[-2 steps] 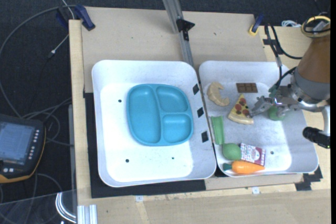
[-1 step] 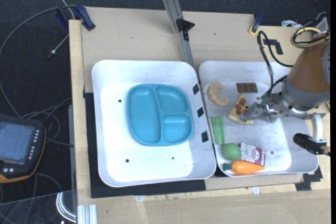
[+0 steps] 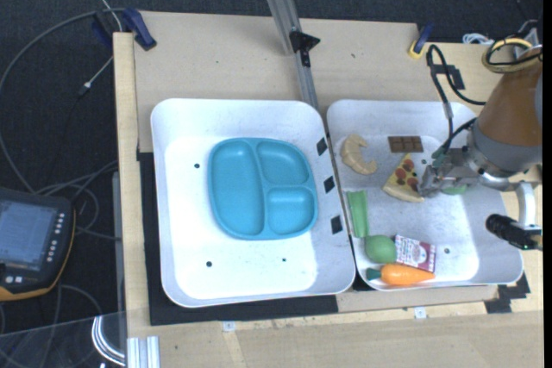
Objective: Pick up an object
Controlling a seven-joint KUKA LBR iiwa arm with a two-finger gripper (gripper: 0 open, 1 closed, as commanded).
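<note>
glossy plastic plate [image 3: 226, 185], wooden bench [image 3: 216, 56]

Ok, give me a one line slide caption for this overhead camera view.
End effector poised at the pizza slice in the right bin; blue divided plate in the left bin.

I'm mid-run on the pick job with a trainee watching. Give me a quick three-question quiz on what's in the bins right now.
1. True or false: the blue divided plate lies in the left bin.
2. Which item lies right beside the gripper? A) the pizza slice B) the carrot C) the green pear
3. Fill in: the brown chocolate bar lies in the ___ bin, toward its far edge.

Key: 1 true. 2 A; the view does not settle whether the gripper has hold of it. 3 right.
</note>
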